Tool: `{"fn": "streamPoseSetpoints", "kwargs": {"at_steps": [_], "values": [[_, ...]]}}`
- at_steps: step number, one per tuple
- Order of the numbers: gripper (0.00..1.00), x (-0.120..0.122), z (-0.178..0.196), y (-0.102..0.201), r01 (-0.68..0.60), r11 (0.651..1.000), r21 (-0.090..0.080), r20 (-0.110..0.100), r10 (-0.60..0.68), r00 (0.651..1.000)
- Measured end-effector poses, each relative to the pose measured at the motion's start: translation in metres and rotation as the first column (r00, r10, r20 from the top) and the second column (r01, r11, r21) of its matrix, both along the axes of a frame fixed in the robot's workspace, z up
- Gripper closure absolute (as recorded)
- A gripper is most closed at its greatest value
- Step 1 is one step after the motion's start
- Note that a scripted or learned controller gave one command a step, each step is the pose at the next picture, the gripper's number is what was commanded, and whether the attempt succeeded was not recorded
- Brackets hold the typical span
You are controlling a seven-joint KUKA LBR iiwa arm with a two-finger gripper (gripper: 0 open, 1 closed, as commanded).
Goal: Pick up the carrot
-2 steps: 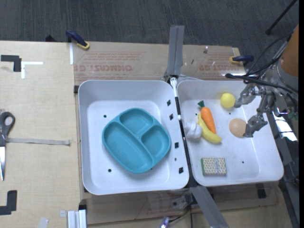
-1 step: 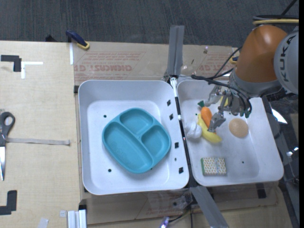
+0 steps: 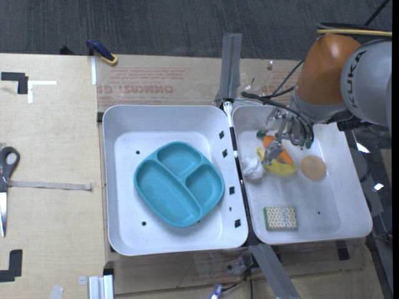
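Carrot (image 3: 282,155) — orange, in right bin (image 3: 349,223), toward its far-left corner, touching a yellow item (image 3: 280,169). Positioned directly under claw (image 3: 278,147), slightly toward near edge; long axis apparently running left-right. Claw finger state: cannot tell — tips blurred against clutter.

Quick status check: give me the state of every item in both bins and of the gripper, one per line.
Gripper: low in the right bin, over the carrot; grip unclear.
Carrot: lying in the right bin, partly hidden by the gripper.
Banana: lying against the carrot.
Egg: resting right of the banana.
Sponge: flat, apart, near the front.
White cloth: crumpled by the divider.
Blue plate: upright in the left bin, compartments bare.
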State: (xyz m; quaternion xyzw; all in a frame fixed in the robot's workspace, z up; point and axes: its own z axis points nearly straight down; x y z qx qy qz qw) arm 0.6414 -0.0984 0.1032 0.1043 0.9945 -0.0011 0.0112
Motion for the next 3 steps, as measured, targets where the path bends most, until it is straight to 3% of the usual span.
{"fn": "streamPoseSetpoints", "kwargs": {"at_steps": [1,2,3], "values": [[1.00,0.004,0.013,0.001,-0.003,1.000,-0.002,0.014,0.003,1.000],[1.00,-0.119,0.090,0.014,-0.305,0.952,0.002,-0.017,0.305,0.952],[1.00,-0.116,-0.010,-0.055,-0.055,0.998,0.004,-0.018,0.055,0.998]]}}
